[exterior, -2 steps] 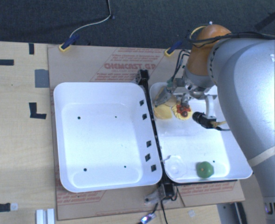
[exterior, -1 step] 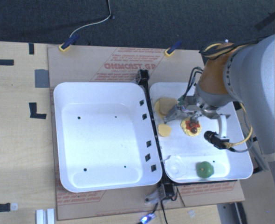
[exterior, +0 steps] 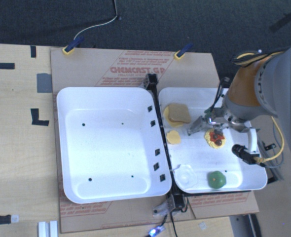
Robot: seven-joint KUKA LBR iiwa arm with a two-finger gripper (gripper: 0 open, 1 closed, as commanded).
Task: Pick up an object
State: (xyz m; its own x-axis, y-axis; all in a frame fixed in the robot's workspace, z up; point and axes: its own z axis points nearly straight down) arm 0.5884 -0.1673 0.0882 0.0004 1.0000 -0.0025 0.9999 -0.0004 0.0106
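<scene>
Approach step: gripper (exterior: 210, 124) low in the right bin (exterior: 251, 185), just beside the red-and-yellow object (exterior: 215, 139) near the right wall (finger state unreadable). Next: centre over it, descend.

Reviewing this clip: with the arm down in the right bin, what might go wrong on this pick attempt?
The pincer sits right above the small red-and-yellow object, which looks flat and low, so it may slip out. The tan piece and small yellow round piece lie near the divider, where a sweep may push them against the wall. The green ball may roll if bumped.
</scene>
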